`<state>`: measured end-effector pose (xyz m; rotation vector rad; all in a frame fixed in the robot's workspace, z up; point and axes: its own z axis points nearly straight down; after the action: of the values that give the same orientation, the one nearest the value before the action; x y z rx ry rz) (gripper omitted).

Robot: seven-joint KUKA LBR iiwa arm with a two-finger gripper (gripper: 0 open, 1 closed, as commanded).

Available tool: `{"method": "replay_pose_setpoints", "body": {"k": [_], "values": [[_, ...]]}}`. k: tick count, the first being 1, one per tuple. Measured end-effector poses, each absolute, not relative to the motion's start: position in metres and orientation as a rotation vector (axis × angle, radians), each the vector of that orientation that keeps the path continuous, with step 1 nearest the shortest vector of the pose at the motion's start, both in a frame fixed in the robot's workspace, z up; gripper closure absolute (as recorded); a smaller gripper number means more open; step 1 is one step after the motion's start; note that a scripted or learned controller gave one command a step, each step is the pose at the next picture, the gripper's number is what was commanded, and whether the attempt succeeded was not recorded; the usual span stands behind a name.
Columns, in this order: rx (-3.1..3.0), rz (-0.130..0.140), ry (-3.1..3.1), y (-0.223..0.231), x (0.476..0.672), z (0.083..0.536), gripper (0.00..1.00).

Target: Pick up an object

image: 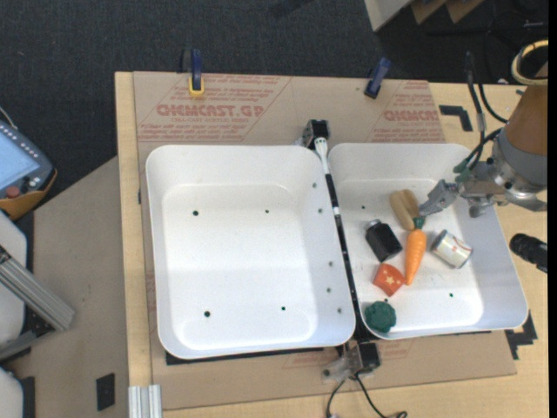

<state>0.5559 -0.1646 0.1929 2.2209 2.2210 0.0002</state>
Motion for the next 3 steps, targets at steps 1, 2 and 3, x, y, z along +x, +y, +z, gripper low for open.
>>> {"method": "replay_pose_setpoints", "body": {"k": [1, 2, 3], "values": [[2.208, 0.017, 2.212, -0.145, 0.526, 0.104, 0.00], [2.212, 0.015, 2.210, -0.145, 0.525, 0.113, 1.00], [2.205, 0.018, 2.215, -0.118, 0.515, 0.286, 1.00]]}}
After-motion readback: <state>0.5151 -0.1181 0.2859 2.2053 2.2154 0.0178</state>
